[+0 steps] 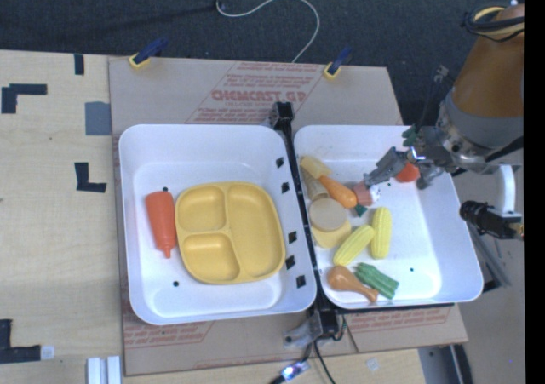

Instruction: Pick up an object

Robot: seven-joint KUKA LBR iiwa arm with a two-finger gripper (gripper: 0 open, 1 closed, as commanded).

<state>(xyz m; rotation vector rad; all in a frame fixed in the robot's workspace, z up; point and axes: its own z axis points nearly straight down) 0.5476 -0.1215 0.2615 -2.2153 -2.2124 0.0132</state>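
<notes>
The right bin [443, 246] holds several toy foods: two yellow corn cobs [368, 236], an orange carrot-like piece [338, 192], a tan round piece [328, 215], a brown drumstick [349, 283], a green piece [377, 279] and a pale yellow piece [312, 167]. My gripper [375, 178] hangs low over the upper middle of this bin, reaching in from the right. Its tip is just right of the orange piece and above a small pink piece [364, 196]. A small red-orange object [408, 174] sits close against the gripper's body; whether it is held is unclear.
The left bin [136, 152] carries a yellow divided plate [230, 231] and an orange carrot [160, 220] at its left side. Black clips mark the divide between the bins [294, 203]. A white cable [272, 3] lies behind the bench.
</notes>
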